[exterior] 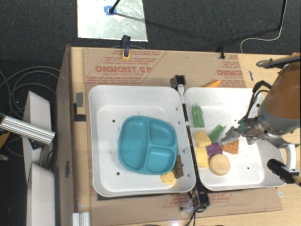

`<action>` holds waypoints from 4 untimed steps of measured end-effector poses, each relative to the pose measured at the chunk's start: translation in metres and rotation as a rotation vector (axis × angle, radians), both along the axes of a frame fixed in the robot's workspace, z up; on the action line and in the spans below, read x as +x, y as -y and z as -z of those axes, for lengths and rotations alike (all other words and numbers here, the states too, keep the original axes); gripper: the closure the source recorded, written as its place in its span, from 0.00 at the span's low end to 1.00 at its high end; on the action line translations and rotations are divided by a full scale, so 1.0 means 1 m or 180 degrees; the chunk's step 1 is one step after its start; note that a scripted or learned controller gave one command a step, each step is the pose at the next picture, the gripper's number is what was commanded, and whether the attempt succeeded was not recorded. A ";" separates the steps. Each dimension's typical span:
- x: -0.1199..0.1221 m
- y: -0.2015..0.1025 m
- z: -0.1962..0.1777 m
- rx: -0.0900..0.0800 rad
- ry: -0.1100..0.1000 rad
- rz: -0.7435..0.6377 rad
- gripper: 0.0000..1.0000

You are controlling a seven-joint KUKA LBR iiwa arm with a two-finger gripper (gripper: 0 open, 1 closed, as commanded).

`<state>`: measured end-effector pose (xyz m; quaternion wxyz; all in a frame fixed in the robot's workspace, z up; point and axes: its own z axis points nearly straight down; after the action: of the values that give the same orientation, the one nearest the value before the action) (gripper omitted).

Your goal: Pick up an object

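The right bin (251, 171) holds a cluster of toy foods. There is a long green piece (197, 116), a small green piece (217, 133), two yellow blocks (202, 139) (202, 158), a purple piece (214, 149), an orange wedge (231, 148) and a round beige bun (219, 164). My gripper (231, 135) reaches in from the right. It is low over the cluster, just above the orange wedge and beside the small green piece. I see nothing lifted off the bin floor.
The left bin (106, 126) holds a blue divided plate (148, 145), with a yellow item (168, 178) and a brown item (179, 167) at its lower right. An orange carrot (212, 84) lies on the cardboard behind the bins. The arm's body (282, 102) overhangs the right bin's right side.
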<state>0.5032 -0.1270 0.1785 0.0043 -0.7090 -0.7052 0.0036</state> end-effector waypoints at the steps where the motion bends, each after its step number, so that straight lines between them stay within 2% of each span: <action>1: -0.017 -0.021 0.098 -0.0005 0.0040 -0.0018 0.00; 2: 0.099 0.026 0.092 -0.0021 0.0079 -0.0035 0.00; 3: 0.031 -0.010 0.094 -0.0005 0.0025 -0.0014 0.00; 4: -0.001 -0.036 0.095 0.0003 0.0027 -0.0022 0.00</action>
<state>0.5023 -0.0907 0.0838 0.0017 -0.7066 -0.7076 0.0003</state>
